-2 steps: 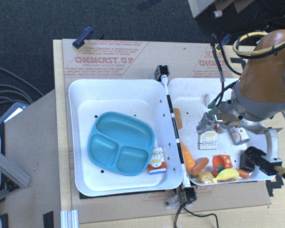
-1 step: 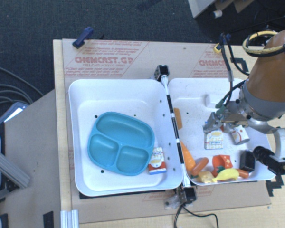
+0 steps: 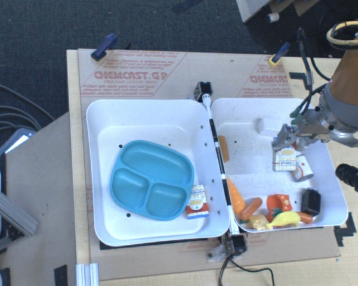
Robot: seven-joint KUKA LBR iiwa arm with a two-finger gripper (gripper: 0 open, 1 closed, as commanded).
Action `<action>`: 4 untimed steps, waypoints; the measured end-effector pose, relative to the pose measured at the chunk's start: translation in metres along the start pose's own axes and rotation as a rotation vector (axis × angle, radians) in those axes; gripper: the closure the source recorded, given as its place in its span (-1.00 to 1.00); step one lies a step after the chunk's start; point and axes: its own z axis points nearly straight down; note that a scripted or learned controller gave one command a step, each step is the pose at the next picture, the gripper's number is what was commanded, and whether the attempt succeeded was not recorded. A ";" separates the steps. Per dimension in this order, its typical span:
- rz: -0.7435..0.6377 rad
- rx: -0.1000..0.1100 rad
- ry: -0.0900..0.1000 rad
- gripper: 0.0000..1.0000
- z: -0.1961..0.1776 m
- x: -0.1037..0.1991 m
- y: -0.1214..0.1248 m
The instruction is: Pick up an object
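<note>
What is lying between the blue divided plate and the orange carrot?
In the camera view, a small white carton lies beside the blue divided plate, then the bins' shared rim, then the orange carrot.

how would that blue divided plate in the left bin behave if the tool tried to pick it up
The blue divided plate looks like stiff moulded plastic, so it would probably keep its shape and feel light for its size. It lies flat and wide on the left bin floor, so a two-finger tool likely has only the thin rim to pinch. Its smooth surface may slip.

Dark carpet floor (image 3: 77, 16), tan bench (image 3: 149, 70), grey cables (image 3: 12, 118)
</note>
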 end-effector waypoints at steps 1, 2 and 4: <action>-0.001 0.005 0.003 1.00 -0.002 0.034 -0.037; -0.001 0.000 0.000 1.00 -0.007 0.005 0.003; -0.001 0.005 0.003 1.00 0.007 0.060 -0.037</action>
